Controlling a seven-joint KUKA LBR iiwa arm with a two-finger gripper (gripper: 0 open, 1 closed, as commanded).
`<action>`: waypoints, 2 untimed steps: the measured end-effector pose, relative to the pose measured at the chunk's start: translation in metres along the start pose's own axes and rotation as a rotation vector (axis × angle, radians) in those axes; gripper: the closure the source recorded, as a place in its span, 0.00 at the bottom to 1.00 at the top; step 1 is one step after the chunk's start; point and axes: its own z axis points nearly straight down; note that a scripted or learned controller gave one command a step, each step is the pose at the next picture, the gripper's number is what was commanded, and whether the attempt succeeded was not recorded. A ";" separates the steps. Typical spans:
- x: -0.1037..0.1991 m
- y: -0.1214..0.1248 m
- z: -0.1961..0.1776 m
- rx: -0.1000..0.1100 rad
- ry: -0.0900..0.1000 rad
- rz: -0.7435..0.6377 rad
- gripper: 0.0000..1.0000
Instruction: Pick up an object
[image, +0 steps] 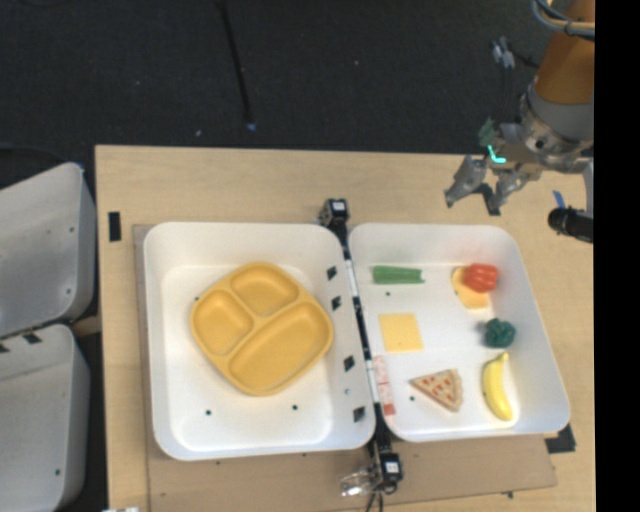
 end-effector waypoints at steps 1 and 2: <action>0.000 0.000 -0.001 -0.002 0.000 0.000 0.00; 0.008 -0.004 0.050 0.003 0.001 -0.001 0.00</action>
